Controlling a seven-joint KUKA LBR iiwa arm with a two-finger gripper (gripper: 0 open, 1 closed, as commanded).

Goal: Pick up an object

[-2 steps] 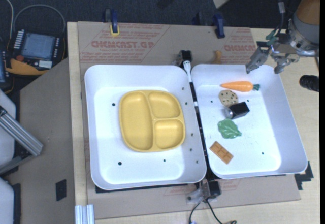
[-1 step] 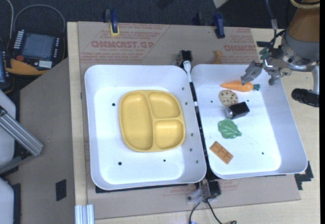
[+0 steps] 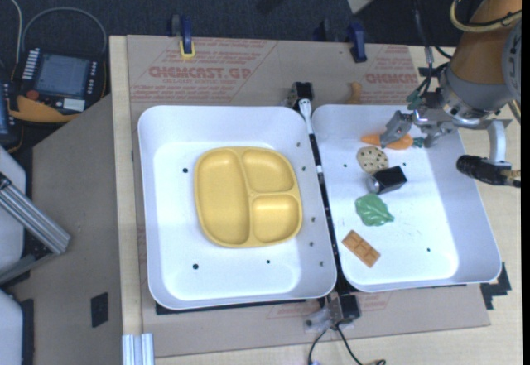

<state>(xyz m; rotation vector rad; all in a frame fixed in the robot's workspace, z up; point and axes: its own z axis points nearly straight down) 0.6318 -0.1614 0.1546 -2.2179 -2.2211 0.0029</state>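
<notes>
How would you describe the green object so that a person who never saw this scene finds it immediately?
Look in the right white bin, near its middle. Below the dark cylinder and above the brown cracker lies the green leafy piece. It is the only green item there.

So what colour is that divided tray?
Pale yellow tray, seen in the camera view.

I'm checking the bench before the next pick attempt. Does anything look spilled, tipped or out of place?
Nothing stands out. The yellow divided plate lies flat in the left bin. In the right bin, the orange piece, cookie, dark cylinder, green piece and brown cracker lie loosely scattered, all inside the rim.
</notes>
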